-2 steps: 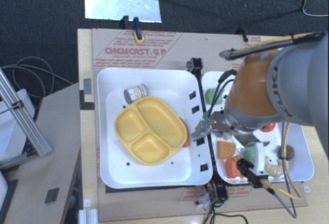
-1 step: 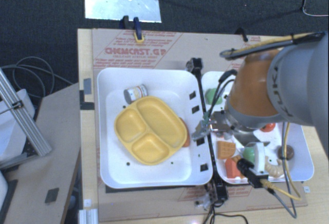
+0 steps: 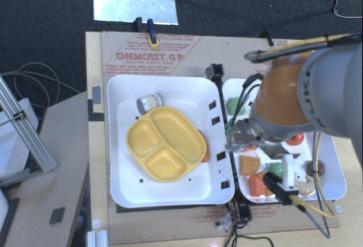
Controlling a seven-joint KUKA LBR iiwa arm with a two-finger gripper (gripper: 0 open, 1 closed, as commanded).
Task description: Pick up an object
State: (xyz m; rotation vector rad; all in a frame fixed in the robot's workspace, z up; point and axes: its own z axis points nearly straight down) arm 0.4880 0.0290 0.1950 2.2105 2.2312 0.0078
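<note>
My gripper (image 3: 240, 140) hangs low over the left side of the right bin (image 3: 339, 183), close to the wall between the bins, and the grey arm with its orange band (image 3: 279, 93) covers much of it. Right beside it lie an orange block (image 3: 248, 165), a red-orange piece (image 3: 257, 185) and a small green item (image 3: 276, 168). A green object (image 3: 235, 106) sits at the bin's back left. A red item (image 3: 295, 139) peeks out from under the arm. I see nothing between the gripper's parts.
The left bin (image 3: 122, 183) holds a yellow divided plate (image 3: 164, 143), a small jar (image 3: 149, 103) lying on its side behind it, and an orange piece (image 3: 205, 154) at the plate's right edge. A yellow cable (image 3: 315, 209) trails across the right bin's front.
</note>
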